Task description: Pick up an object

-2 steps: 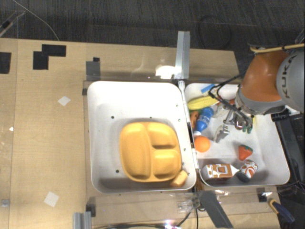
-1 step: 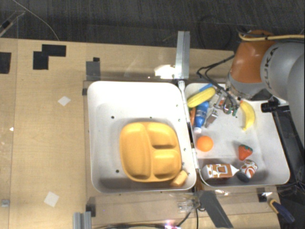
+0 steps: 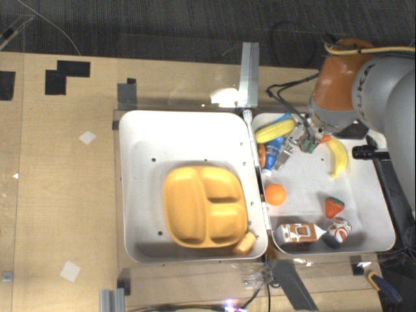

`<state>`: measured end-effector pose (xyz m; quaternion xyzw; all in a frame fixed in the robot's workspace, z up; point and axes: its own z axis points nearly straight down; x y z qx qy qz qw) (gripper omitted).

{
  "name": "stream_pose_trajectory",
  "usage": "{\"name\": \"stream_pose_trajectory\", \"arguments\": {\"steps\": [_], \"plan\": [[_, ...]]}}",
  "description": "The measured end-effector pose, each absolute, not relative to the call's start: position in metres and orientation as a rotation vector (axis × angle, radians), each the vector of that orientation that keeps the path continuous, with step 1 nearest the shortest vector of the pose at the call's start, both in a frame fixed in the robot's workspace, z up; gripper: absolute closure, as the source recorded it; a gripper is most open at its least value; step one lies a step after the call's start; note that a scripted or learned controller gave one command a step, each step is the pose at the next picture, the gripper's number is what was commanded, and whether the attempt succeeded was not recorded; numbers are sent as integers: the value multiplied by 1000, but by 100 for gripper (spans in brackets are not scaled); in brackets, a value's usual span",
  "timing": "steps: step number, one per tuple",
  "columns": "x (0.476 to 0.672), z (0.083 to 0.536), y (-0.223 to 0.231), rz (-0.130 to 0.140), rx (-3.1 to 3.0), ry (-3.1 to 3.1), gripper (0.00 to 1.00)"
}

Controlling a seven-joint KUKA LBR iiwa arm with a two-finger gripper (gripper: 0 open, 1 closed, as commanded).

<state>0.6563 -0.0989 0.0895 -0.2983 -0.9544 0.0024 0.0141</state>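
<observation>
Where toys crowd the right bin's (image 3: 383, 236) far rim, end effector (image 3: 304, 140), grip state indiscernible.

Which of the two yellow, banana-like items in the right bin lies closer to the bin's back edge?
The corn cob, beside the gripper near the back-left corner. The banana lies further forward and right.

The bench (image 3: 58, 194) is a light wooden surface filling the lower part of the frame below a dark floor strip. Two shallow white bins sit on it side by side: the left bin (image 3: 140, 174) at centre, the right bin (image 3: 370, 220) toward the right edge, their adjoining walls touching. Black angular markers (image 3: 65, 75) lie on the bench at upper left. Small pale square tags (image 3: 87, 137) lie at left and lower left.
</observation>
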Motion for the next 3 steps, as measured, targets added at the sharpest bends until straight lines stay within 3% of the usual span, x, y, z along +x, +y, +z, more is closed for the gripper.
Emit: {"name": "stream_pose_trajectory", "arguments": {"steps": [1, 2, 3], "plan": [[612, 98, -101, -2, -686, -3074, 0], [646, 90, -117, -3, -830, -3018, 0], [651, 90, -113, 3, -985, -2954, 0]]}}
